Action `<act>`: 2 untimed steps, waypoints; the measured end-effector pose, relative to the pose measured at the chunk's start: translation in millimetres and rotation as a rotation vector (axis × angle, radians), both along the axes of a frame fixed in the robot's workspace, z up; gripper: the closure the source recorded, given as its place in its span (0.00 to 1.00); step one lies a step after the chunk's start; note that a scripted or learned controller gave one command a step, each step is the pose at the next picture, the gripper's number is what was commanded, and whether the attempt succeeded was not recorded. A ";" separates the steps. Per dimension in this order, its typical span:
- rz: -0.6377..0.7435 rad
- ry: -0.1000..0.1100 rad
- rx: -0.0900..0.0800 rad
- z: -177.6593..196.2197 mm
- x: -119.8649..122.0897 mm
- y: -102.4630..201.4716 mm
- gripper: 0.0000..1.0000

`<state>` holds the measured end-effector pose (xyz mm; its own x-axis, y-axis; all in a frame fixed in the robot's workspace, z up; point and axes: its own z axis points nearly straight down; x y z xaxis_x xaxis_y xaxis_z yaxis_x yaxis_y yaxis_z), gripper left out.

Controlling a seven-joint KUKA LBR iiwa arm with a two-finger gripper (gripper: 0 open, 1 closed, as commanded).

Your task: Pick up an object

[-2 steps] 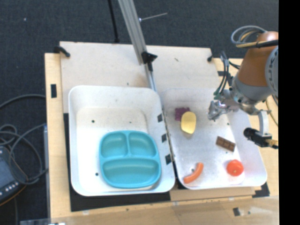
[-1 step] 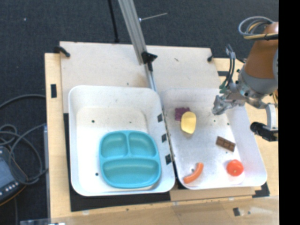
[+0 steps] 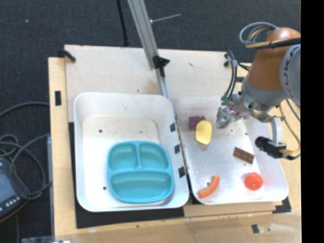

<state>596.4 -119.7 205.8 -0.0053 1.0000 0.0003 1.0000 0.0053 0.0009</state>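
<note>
On the bench, two shallow white bins are set side by side. The left bin holds a blue divided tray, seated toward the 5 o'clock corner of that bin. The right bin holds five small objects. A yellow piece lies toward 11 o'clock from the bin's centre, with a purple block touching it or just beside it on its 10 o'clock side. A brown bar lies tilted near the bin's centre. An orange round object is placed near the 5 o'clock corner, and an orange carrot-shaped piece lies at about 7 o'clock, close to the bin's near wall.

The arm is extended in from 3 o'clock, and its gripper is positioned over the far part of the right bin, just beside the yellow piece at that piece's 2 o'clock side. Whether the gripper is open or closed cannot be told, as its tip is small and blurred. No object is seen to be held by it. All five objects are resting on the bin floor.

An aluminium rail is mounted at 12 o'clock and runs down toward the gap between the bins.
</note>
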 end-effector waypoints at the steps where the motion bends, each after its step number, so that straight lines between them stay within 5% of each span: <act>1: 0.002 -0.001 0.001 16.0 -8.3 47.4 1.00; 2: 0.002 0.001 0.001 13.6 -14.2 91.4 1.00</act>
<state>582.2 -28.2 219.4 -0.0068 1.0000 0.0014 1.0000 0.0068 0.0003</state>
